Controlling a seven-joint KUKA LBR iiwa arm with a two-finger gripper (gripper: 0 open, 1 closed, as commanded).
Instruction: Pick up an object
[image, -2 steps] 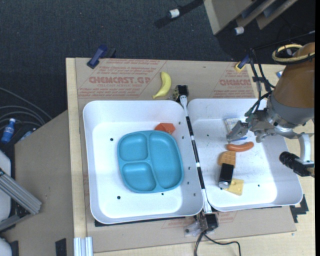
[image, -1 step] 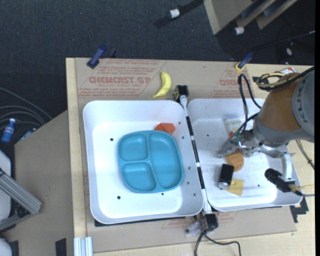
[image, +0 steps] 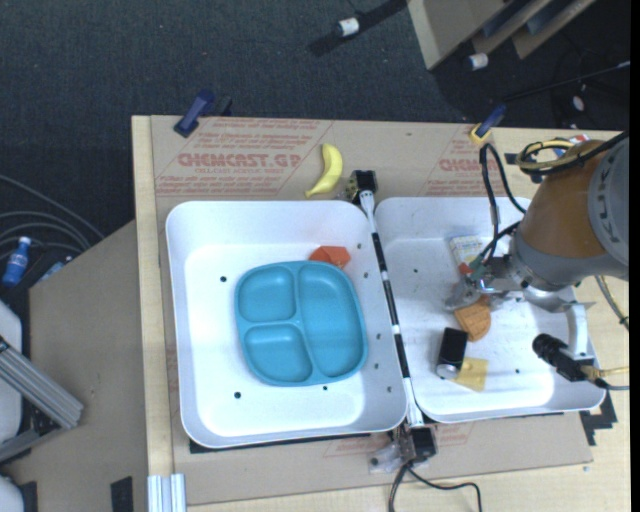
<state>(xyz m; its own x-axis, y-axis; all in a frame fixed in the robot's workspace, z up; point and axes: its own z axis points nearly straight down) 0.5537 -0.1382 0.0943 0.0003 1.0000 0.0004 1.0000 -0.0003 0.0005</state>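
From my seat the gripper (image: 472, 292) sits low in the right bin (image: 430, 385), near its middle, and it is too small and cluttered by cables for me to tell how the jaws stand. I see nothing clearly caught in it. Just below it, touching or nearly so, lies a tan, bread-like piece (image: 474, 320). A little further down and to the left I see a small black block (image: 451, 347) standing at a tilt, and right beside its lower end a pale yellow chunk (image: 471, 374). Above the gripper, toward the far wall of the bin, there is a small whitish packet (image: 464, 246) with a bit of red at its near edge.

The arm (image: 575, 225) comes in from the right, its orange band bulking over the right bin's far corner, with a black cable looping across the bench above it.

In the left bin (image: 200, 380) I see a blue divided plate (image: 300, 322) lying flat near the centre, and an orange piece (image: 331, 256) just beyond its far rim, touching or almost touching it. Out on the bench (image: 250, 155), behind the bins and near the gap between them, lies a yellow banana (image: 327, 171).
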